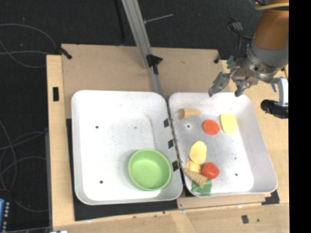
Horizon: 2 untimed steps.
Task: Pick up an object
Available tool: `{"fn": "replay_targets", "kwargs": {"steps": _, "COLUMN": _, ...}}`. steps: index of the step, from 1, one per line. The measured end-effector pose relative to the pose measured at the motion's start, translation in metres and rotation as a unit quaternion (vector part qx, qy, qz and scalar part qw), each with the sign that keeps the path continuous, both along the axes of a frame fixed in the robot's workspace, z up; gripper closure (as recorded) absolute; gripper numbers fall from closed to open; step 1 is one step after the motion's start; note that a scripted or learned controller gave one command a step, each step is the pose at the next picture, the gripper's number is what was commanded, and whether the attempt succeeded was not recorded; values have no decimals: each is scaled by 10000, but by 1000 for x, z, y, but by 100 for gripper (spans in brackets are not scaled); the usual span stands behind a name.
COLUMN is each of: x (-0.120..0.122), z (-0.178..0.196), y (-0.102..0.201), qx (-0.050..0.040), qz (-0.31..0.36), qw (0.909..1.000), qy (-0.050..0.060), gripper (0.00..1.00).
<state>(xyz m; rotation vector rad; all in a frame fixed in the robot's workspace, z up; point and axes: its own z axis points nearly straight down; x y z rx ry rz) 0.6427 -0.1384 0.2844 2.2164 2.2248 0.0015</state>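
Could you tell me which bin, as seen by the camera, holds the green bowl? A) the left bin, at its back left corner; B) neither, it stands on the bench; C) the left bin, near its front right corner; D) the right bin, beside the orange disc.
C: the green bowl sits in the left bin, near its front right corner, close to the divide from the right bin.

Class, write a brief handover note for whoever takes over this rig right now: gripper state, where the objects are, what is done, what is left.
Gripper: open, holding nothing, over the right bin's far edge.
Right bin: cone, orange disc, yellow piece near the far side; yellow oval, red piece and a small pile near the front.
Left bin: green bowl.
Done: nothing picked.
Left: descend, grasp one object, lift.
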Motion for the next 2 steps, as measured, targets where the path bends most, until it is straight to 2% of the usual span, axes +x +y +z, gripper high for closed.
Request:
{"fn": "replay_targets", "kwargs": {"steps": 1, "x": 0, "z": 0, "y": 0, "qx": -3, "qz": 2, "qw": 10000, "qy": 1, "gripper": 0}}
{"fn": "replay_targets", "kwargs": {"steps": 2, "x": -3, "z": -42, "y": -3, "qx": -18, "qz": -27, "qw": 10000, "qy": 23, "gripper": 0}}
